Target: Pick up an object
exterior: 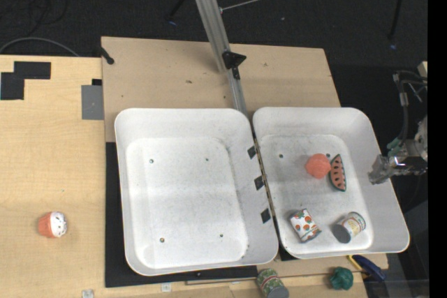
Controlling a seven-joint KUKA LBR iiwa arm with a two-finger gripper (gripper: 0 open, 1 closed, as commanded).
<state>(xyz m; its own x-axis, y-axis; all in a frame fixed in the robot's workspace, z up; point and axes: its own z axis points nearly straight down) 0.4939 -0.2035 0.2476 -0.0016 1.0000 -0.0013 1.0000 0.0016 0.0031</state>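
Though plainly seen at the outer rim of the right bin (370,123), too small and blurred for judging: gripper (383,169), whether released or clenched cannot be told. Poised over that rim's edge, apart from everything in the bin.

Nearest to it, a watermelon-slice toy (338,173), red with dark seeds and a dark rind, lying flat on the bin floor. Just beside that, on its left, a round orange-red ball (318,165). Nearer the front wall, a small white carton (304,225) with red spots, tilted, and close to its right a can (349,227) on its side, dark end facing forward.

Alongside, touching wall to wall, the left bin (122,150). Out on the wooden bench (42,150) at far left, a red-and-white ball (52,225).
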